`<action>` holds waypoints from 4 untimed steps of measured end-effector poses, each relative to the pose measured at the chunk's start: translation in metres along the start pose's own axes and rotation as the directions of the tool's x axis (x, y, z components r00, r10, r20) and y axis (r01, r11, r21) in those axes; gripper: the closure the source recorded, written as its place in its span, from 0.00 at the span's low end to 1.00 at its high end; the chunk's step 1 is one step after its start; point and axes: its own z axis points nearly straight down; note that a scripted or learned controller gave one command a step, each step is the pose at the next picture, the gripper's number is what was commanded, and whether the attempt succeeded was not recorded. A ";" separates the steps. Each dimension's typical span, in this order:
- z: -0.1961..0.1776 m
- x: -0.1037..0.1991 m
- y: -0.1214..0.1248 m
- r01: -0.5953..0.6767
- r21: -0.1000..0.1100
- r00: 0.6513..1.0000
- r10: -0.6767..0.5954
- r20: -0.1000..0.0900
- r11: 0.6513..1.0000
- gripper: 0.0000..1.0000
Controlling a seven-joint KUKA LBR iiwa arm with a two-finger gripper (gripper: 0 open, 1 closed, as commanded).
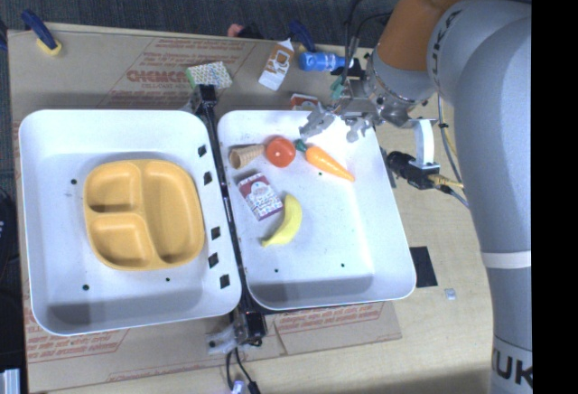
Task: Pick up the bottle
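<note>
Gripper [336,123] open above carrot [328,163], tomato [280,152].

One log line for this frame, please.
hand: over right bin's far edge | holding: nothing seen | bottle: outside bins, on bench | status: not picked

The bottle [318,61] was small and blue, with a white end. It lay on its side on the cardboard, outside the bins, just behind the right one's far rim.

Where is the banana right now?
The banana lies in the right bin, near its middle, just right of the small red carton and below the tomato.
</note>
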 end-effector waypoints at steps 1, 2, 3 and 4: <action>-0.010 0.001 0.000 0.005 0.002 1.000 -0.005 0.000 1.000 1.00; -0.050 -0.047 -0.046 0.139 0.000 0.990 -0.139 0.000 0.990 1.00; -0.037 -0.046 -0.122 0.009 0.000 1.000 -0.009 0.000 1.000 1.00; 0.024 -0.014 -0.165 0.121 0.000 0.993 -0.121 -0.001 0.993 1.00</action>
